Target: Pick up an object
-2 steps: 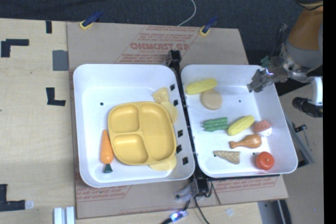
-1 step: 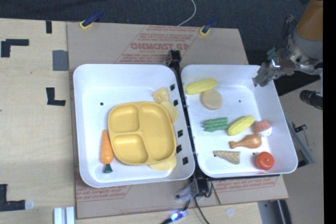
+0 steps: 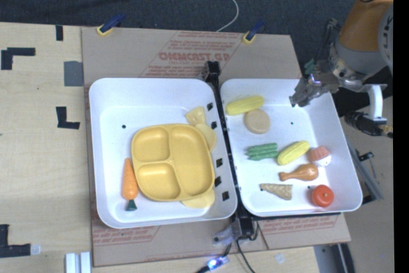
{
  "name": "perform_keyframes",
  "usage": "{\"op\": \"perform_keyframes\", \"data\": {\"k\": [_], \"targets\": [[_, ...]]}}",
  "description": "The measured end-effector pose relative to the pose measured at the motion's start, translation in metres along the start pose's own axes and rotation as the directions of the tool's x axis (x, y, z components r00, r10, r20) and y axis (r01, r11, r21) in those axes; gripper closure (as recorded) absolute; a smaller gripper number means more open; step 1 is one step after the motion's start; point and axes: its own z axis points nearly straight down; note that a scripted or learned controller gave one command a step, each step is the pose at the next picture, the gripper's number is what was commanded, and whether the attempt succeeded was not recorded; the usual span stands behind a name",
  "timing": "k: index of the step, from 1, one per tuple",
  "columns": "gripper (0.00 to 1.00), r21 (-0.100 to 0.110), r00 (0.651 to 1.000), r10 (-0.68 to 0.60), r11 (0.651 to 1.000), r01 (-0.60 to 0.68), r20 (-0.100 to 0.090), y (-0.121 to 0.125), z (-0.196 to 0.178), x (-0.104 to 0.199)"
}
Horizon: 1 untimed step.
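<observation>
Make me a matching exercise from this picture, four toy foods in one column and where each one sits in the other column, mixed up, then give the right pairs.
Things:
1. carrot
2. tomato
3. banana
4. green beans

Places:
A. right bin's near right corner
B. left bin, left of the yellow tray
C. right bin, left of the corn cob
D. right bin's far left, above the round cookie

Pairs: 1-B, 2-A, 3-D, 4-C

Only readable text: red print on the cardboard sheet (image 3: 192, 54) under the two bins, upper middle of the frame. It's upside down from this view and too blurred to make out reliably. More red print on the cardboard strip along the bottom edge, also illegible. No labels or numbers elsewhere.
</observation>
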Motion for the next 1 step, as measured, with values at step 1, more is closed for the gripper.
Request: {"op": "perform_keyframes", "data": {"k": [1], "targets": [[1.0, 0.001, 1.0, -0.001, 1.0, 0.001, -0.001, -0.0013, 0.008, 0.0551]]}}
